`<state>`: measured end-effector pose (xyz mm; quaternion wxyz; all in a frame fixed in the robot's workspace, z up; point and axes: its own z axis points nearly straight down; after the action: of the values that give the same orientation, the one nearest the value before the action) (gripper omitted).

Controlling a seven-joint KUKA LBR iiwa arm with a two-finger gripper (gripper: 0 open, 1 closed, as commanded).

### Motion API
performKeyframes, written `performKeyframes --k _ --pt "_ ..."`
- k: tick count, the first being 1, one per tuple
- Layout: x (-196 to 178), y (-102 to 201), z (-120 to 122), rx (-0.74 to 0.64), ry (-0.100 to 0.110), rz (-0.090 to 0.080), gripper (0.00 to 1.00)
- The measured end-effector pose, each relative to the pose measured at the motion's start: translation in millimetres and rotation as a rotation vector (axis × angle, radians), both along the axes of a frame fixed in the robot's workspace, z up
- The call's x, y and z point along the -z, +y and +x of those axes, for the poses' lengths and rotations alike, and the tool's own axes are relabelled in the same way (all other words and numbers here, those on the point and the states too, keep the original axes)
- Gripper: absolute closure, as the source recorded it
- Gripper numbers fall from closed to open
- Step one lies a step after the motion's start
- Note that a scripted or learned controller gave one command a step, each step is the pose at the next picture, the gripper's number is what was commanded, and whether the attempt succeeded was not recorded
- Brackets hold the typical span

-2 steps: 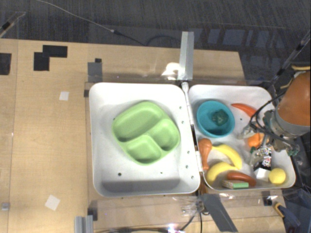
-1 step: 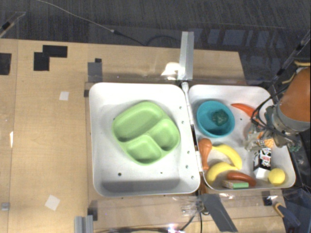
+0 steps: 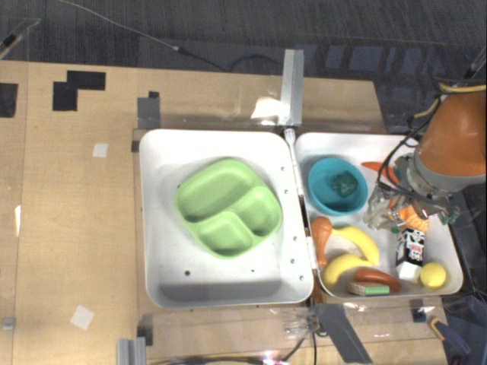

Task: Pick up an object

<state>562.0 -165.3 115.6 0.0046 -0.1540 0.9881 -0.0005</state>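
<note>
Camera view: no writing showing legibly; tool (image 3: pixel 402 207) hovering low in right bin (image 3: pixel 454 276) beside teal bowl (image 3: pixel 337 186); tool opening and hold impossible to tell.

A robotics lab is shown. A wooden bench (image 3: pixel 68 226) is seen from above, set on dark carpet (image 3: pixel 228 14) across which a thin cable (image 3: pixel 114 25) is run. Two white bins (image 3: pixel 160 204) are fixed side by side, held by metal brackets (image 3: pixel 292 82) at their edges. Black square markers (image 3: pixel 76 88) and small pale tape patches (image 3: pixel 100 150) are stuck to the benchtop. An arm (image 3: pixel 456 139) with an orange band and loose wiring is reached in from the right. Toy food is piled in the right bin: plastic bananas (image 3: pixel 358 242), a carrot (image 3: pixel 321 234), a lemon (image 3: pixel 433 275). A green divided tray (image 3: pixel 228 206) is laid in the left bin.
</note>
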Motion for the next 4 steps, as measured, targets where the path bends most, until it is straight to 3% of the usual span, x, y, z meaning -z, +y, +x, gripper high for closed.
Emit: performKeyframes --k 1,2,3,4 --pt "0 -1 0 0.0 0.0 -0.001 0.0" --pt "26 48 58 0.004 -0.006 -0.001 0.0" --pt "25 36 -14 0.051 -0.004 -0.001 0.0" --pt "24 0 -56 0.054 -0.013 -0.007 0.0"
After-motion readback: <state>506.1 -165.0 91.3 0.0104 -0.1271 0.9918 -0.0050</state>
